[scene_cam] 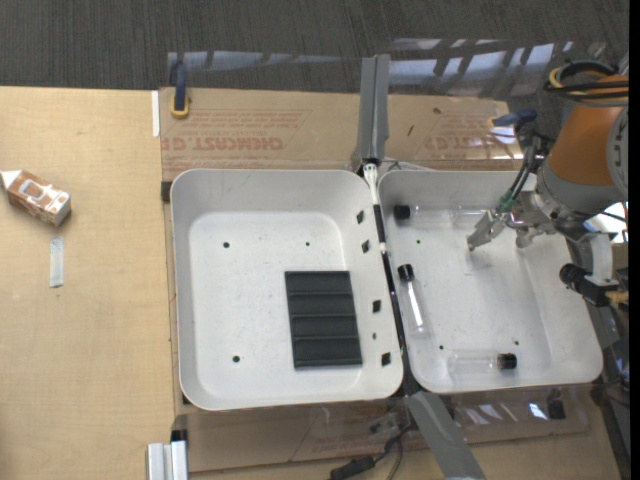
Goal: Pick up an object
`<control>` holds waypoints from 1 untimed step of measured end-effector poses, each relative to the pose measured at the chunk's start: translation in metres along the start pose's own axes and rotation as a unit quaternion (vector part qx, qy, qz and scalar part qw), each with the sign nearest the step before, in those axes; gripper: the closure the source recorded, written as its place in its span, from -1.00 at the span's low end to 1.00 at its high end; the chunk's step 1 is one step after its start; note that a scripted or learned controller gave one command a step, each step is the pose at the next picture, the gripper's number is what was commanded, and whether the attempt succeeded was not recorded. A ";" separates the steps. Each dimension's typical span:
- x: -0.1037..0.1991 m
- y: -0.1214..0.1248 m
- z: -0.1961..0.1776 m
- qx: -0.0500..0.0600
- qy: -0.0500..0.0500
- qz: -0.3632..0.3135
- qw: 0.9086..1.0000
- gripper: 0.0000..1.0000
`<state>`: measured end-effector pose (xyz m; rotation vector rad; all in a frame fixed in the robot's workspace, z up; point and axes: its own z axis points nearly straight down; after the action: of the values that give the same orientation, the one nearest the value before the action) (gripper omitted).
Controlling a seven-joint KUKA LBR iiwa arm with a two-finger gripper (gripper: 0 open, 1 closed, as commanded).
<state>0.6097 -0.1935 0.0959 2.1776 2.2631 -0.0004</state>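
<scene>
The gripper (492,231) hung low over the back of the right bin (560,373), reaching in from the right under the orange band of the arm (585,138). Its fingers (484,234) pointed down and to the left, and nothing showed between them; whether they stood wide or narrow could not be told at this slant. Three clear tubes with black caps lay in that bin. The nearest, the back tube (440,212), lay just to the left of the fingertips and a little behind them, its cap at the far left end. The middle tube (411,296) lay well to the left and forward of the fingers, along the bin's left wall. The front tube (480,364) lay far forward of them, near the front wall. Over in the left bin (190,298), well apart from the fingers, lay a black ridged block (323,318). The step in hand looked like the approach, with no grasp yet made. The next move would likely call for shifting the fingers left over the back tube, straddling it across its width, lowering and closing.
</scene>
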 end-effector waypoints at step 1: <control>0.000 -0.086 0.004 0.000 0.001 -0.185 0.983 -1.00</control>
<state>0.5234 -0.1971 0.0918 1.7228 2.6274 0.0007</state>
